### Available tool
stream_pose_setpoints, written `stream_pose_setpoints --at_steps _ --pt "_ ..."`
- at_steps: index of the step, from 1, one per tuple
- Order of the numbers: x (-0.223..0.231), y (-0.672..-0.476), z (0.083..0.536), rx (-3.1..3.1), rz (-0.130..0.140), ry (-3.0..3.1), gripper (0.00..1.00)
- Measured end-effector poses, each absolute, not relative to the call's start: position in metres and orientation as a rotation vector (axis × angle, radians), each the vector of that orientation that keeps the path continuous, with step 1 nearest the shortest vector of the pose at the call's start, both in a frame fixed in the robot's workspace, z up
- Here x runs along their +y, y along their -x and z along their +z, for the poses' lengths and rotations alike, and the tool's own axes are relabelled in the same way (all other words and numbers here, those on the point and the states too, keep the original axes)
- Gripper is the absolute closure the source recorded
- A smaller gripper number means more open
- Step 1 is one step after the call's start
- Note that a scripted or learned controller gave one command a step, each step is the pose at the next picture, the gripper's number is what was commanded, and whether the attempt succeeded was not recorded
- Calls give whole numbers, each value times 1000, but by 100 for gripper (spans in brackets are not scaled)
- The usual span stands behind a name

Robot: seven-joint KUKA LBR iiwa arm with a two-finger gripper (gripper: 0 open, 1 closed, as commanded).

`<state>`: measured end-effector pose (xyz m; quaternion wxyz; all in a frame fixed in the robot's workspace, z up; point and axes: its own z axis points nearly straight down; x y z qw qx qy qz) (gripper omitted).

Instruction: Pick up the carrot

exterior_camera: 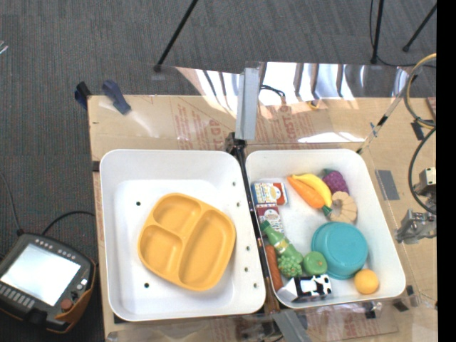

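Left bin (114, 191) holds a sectioned tray (187, 241); right bin (381, 219) holds a carrot (306, 191) beside a banana (315, 185) at the back, bowl (340, 249) right of centre, and broccoli (290, 263) near the front left.

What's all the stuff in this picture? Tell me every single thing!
Bins: two, white, side by side on the bench.
Divided plate: one, yellow, in the left bin.
Carrots: two, orange; one at the right bin's top by the banana, one along its left wall.
Banana: one, yellow, beside the top carrot.
Grapes: one bunch, purple, top of right bin.
Bowl: one, teal, upside down in the right bin.
Orange: one, orange, near right corner.
Broccoli: one, green, beside the bowl.
Carton: one, red and white, left side.
Cow-patterned box: one, black and white, near edge.
Tablet: one, grey, on the floor.
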<state>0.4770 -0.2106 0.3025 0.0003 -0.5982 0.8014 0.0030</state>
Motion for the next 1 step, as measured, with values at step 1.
stream_pose_setpoints --at_steps 1 --pt "-211 -538 405 2147 0 2286 100"
